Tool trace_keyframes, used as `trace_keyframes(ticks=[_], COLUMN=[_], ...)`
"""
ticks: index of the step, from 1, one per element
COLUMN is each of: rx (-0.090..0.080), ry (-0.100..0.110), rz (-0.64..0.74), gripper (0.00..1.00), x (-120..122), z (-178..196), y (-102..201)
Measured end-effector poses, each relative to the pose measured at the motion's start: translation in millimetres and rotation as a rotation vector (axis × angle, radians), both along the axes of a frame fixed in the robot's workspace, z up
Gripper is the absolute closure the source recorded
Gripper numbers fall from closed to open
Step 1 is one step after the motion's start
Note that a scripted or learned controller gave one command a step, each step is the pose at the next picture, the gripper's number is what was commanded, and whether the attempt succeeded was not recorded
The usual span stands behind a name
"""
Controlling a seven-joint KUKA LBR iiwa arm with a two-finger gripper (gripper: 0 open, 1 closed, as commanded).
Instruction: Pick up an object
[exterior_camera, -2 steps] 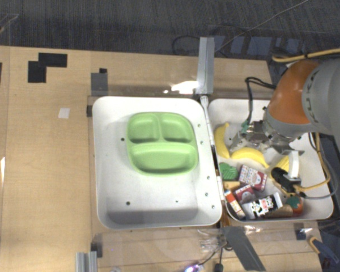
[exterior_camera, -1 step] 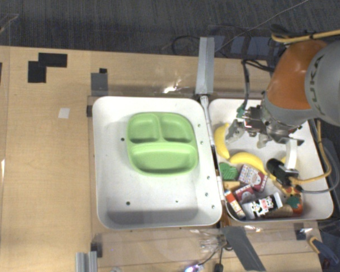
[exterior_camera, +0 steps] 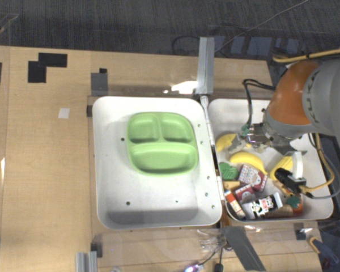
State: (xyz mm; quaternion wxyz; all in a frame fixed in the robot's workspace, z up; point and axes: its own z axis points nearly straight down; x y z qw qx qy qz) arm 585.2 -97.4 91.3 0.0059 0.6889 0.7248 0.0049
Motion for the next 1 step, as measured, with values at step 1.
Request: trace_keyframes(ticks=[1], rx=[0.002], ry=[-0.006], rz=[0.002], gripper=[1.0], x=[2.6], z=[12.6], y=[1.9])
